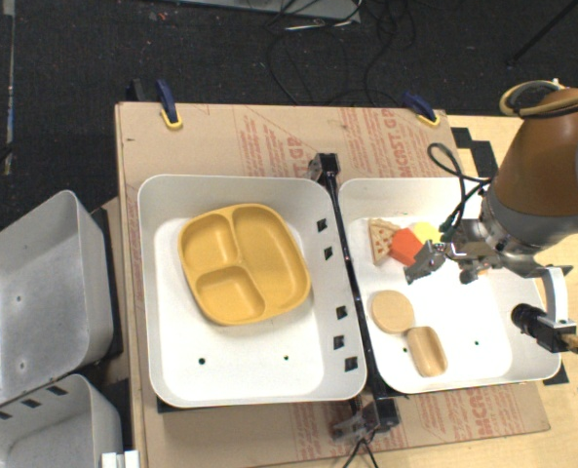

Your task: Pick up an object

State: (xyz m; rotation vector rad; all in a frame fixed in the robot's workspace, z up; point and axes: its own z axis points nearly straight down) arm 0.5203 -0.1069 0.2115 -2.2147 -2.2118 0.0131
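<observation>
My gripper (446, 265) hangs over the right bin (483, 364), just right of a red-orange block (405, 248). Its two dark fingers stand apart, open, with nothing between them. A yellow piece (424, 232) lies behind the block, partly covered by it. A tan pizza-like wedge (381, 238) rests to the block's left. Nearer the front lie a round tan disc (392, 311) and a tan loaf-shaped piece (426, 350).
The left bin (172, 359) holds a yellow divided plate (243, 261). A dark divider (345, 281) runs between the two bins. The arm's orange band (552, 144) looms over the right bin's far right side. Grey containers (30, 291) stand off the bench at left.
</observation>
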